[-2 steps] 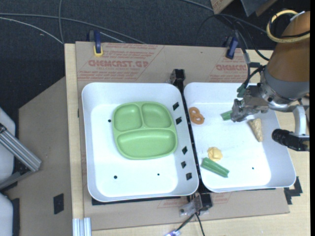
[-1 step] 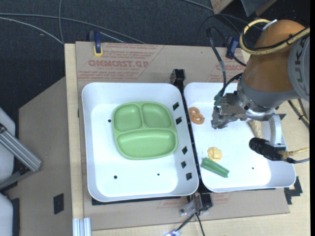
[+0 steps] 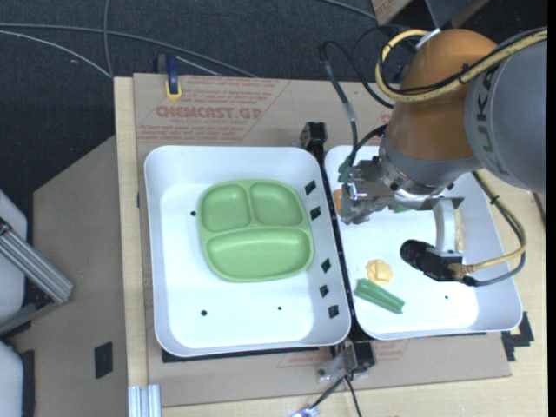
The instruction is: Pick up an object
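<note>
My gripper [image 3: 354, 205] hangs low over the upper left part of the right bin [image 3: 486, 307], close to the wall between the two bins. A small orange piece [image 3: 336, 196] lies just to its left at the bin's edge. Nearer the front of this bin lie a yellow lump [image 3: 379, 272] and a green strip [image 3: 380, 296], side by side and apart from the gripper. A pale tan stick [image 3: 458, 229] lies along the right side, partly under the arm. I see nothing held in the gripper.
A green divided plate [image 3: 256, 230] rests in the left bin [image 3: 174, 302]. A black connector with a yellow cable [image 3: 427, 260] hangs off the wrist over the right bin. The big orange and grey arm body [image 3: 443, 94] covers the bin's far part.
</note>
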